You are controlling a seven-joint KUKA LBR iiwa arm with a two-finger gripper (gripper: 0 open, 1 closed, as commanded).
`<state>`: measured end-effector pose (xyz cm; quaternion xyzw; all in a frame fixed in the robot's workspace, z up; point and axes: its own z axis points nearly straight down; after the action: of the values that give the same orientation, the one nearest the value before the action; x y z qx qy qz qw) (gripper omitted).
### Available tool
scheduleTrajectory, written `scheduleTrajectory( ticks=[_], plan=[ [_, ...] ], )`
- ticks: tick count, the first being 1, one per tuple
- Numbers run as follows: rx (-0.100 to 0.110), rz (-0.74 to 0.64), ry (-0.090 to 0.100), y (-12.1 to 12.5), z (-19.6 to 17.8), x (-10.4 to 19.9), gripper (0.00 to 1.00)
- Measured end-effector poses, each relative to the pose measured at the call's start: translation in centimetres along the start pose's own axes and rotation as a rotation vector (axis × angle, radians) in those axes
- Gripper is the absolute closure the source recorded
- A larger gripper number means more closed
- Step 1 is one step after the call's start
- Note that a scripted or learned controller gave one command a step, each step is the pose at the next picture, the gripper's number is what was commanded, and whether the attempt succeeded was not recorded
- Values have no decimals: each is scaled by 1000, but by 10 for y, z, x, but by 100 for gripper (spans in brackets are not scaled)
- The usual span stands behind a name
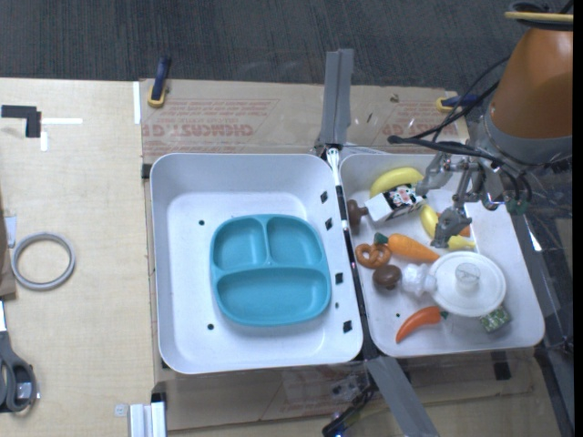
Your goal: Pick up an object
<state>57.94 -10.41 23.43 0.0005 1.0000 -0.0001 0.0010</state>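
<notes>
The left white plastic bin bears a turquoise three-compartment plastic plate lying flat at its middle, perhaps as a place to set things down. To the right of that plate, the right white bin is crowded with pickable toys: a brown pretzel, an orange carrot, a yellow banana, an orange-red chilli pepper and a white round lidded pot. Farther right of the plate, the arm's metal gripper hangs low just beside the carrot's thick end, probably seeking a grasp, though whether it is parted or clenched I cannot tell.
</notes>
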Motion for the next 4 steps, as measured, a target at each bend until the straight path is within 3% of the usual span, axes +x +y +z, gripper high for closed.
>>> scheduleTrajectory(
  ticks=[1,2,3,4],
  plan=[
    [0,102,-1,-6,142,2,0],
    [0,137,2,3,142,-42,0],
    [1,173,-1,-109,142,-39,0],
    [2,170,-7,-108,131,-41,100]
  ],
)
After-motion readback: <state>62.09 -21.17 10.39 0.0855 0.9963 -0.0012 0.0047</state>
